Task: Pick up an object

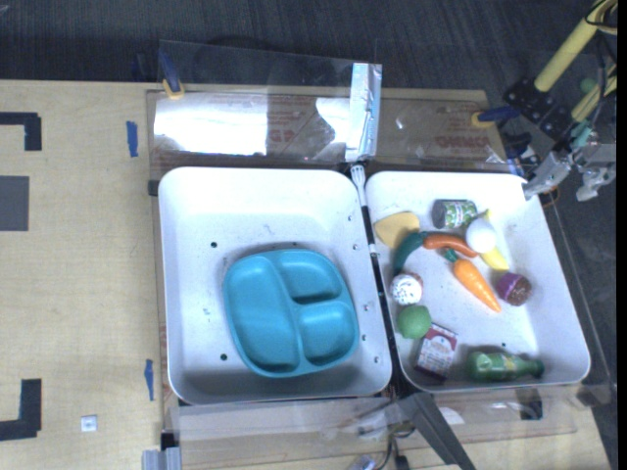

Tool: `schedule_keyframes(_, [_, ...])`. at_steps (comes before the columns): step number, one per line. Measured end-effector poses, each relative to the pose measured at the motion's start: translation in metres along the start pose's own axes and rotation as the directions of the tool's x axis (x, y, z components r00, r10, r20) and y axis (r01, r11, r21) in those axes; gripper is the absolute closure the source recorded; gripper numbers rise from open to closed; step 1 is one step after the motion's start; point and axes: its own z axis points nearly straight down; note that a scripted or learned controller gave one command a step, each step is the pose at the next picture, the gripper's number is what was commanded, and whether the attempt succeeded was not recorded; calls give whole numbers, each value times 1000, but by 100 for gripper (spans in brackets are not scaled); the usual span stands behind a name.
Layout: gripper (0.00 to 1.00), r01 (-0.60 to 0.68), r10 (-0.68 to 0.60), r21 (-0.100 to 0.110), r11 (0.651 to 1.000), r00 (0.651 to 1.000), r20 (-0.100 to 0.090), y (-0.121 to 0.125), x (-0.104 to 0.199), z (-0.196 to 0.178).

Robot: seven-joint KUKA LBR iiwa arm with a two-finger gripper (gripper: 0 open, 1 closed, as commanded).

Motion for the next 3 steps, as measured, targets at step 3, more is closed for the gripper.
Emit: schedule_keyframes(3, [0,370,-370,-6,929,929,5,5,52,183])
